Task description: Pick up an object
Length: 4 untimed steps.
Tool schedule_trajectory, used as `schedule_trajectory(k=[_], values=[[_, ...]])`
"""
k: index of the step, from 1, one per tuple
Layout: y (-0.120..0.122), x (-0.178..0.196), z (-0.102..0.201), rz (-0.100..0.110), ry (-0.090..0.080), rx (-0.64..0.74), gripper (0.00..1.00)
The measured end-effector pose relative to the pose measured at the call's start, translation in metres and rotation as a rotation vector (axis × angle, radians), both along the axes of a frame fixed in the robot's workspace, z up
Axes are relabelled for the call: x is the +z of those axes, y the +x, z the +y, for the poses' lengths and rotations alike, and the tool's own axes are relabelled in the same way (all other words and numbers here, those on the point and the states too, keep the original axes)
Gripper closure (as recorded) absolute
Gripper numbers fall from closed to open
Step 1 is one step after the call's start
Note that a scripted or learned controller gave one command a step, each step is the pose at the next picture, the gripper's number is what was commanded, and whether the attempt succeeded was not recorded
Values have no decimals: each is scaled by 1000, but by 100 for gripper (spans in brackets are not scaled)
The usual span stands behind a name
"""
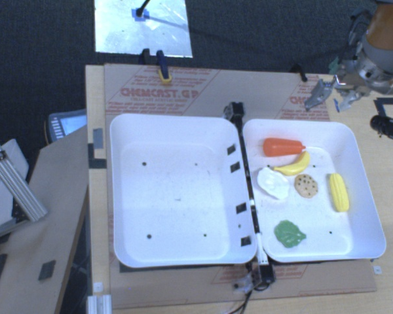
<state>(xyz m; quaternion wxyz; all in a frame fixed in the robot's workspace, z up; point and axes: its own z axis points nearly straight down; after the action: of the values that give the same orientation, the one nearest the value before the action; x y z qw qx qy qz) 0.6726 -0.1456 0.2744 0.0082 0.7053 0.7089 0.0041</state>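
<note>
Item: two-finger gripper (333, 95) poised at upper right of frame, beyond the right-hand white plastic bin (363, 169).

Its fingers stood apart, holding nothing. Nearest candidate: the orange carrot-shaped toy (283, 147), lower left of the gripper, long axis left-right. Just below it lay a curved yellow banana toy (295, 165); a yellow corn-cob toy (338, 191) lay lengthwise further down, near the bin's right side.

You get even, bright overhead light, glare on the white bins (177, 126), soft shadows, and slight overall blur.
</note>
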Motion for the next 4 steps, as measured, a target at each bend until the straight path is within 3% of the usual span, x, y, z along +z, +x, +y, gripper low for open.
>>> schedule_trajectory(k=[1, 2, 3, 4], values=[[-71, -80, 25, 27, 9, -5, 0], [-67, -76, 23, 15, 5, -4, 0], [-44, -119, 33, 17, 6, 0, 0], [-44, -106, 32, 13, 5, 0, 100]])
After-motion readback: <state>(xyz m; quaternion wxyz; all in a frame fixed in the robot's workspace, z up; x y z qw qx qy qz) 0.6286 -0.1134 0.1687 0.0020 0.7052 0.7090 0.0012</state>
